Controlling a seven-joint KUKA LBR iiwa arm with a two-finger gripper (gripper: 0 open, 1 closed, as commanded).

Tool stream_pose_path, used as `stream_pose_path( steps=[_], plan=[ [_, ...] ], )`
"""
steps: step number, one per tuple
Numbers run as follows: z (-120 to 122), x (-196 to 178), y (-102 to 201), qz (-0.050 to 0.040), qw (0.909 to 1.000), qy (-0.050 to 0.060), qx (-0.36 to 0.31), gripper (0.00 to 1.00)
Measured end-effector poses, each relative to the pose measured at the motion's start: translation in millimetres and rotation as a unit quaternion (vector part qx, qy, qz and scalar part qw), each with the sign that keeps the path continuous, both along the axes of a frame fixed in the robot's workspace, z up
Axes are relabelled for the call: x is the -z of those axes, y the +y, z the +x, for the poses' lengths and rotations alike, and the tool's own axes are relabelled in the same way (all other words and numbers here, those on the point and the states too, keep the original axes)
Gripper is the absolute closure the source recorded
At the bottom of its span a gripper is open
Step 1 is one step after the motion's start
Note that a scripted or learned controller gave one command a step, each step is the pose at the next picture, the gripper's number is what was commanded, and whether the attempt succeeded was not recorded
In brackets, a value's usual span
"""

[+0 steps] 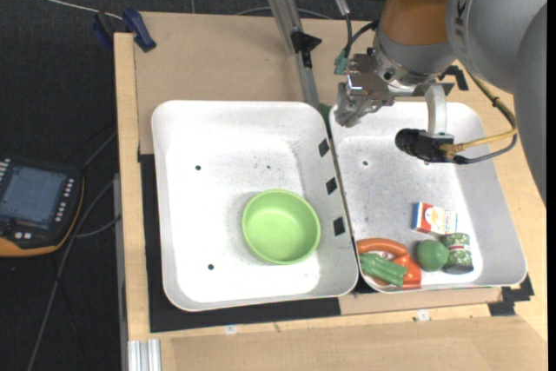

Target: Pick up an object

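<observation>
You see a lime-green bowl at lower centre, white bins, a green ball, an orange-red dish lower right.

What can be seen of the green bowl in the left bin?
The green bowl is a round, light-green dish that looks like smooth plastic, with a slightly thicker rim and a plain hollow holding nothing. It sits upright on the floor of the left bin, toward its near right corner, close to the wall dividing the two bins. Nothing but the bin floor touches it; the tool is far from it.
</observation>
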State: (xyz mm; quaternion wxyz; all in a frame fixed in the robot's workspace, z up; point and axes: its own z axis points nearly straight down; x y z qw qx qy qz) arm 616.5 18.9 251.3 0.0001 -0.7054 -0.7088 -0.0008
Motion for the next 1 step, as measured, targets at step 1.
stream_pose_path(
  steps=[1],
  plan=[
    [6.6, -3.5, 45.8, -0.0001, 1.0, 0.0, 0.0, 1.0]
  ],
)
